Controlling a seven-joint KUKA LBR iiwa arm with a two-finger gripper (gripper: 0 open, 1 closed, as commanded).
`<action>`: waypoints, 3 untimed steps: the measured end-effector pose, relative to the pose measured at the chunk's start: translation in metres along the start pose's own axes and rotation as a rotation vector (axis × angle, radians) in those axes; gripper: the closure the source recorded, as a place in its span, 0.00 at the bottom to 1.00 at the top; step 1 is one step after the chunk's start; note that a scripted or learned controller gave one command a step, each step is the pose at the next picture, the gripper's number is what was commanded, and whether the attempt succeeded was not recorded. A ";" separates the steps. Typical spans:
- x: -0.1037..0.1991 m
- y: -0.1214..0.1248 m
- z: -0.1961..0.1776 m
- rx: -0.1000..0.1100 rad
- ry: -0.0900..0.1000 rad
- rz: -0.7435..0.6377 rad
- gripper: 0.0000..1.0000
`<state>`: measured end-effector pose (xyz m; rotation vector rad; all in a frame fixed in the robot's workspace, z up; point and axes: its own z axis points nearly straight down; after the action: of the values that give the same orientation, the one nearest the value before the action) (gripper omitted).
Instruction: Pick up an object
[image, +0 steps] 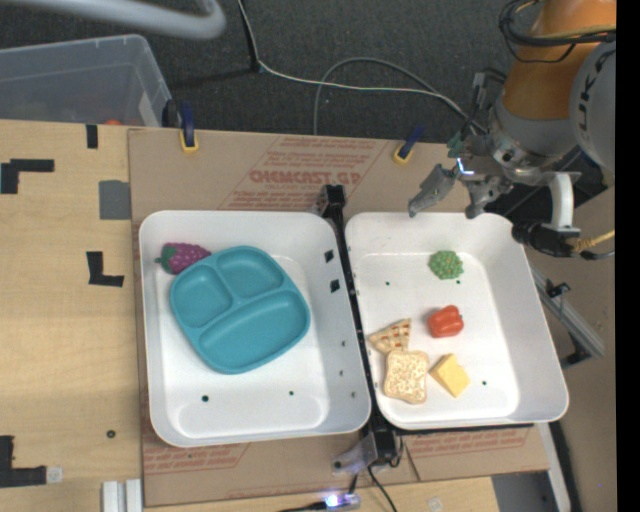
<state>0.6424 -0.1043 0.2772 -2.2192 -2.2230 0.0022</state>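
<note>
Plastic play-food sits in the right bin (520, 330), and the claw (452, 198) hangs spread and empty over its far rim.

Fingers splayed wide, nothing between them — nearest pick is the green broccoli (446, 264), lying just inside the far part of the bin, below the claw. It looks small, light and stiff, a knobbly toy lump, so I'd judge it will take a firm pinch across its middle without crushing, though the bumpy top may let it roll. Nearer us sit a red pepper (446, 321), glossy and likely slippery, a yellow cheese block (451, 376) with flat sides that should grip well, and a toast slice (406, 376) lying flat — hard to get under. Over in the left bin (160, 400), a blue tray (240, 308) with purple grapes (183, 256) beside it.
</note>
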 end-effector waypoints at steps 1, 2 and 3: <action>0.000 0.003 0.064 0.004 0.000 0.000 0.00; -0.002 0.006 0.126 0.004 -0.001 0.000 0.00; -0.005 0.004 0.171 0.005 0.000 0.000 0.00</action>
<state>0.6458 -0.1093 0.1065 -2.2170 -2.2203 0.0084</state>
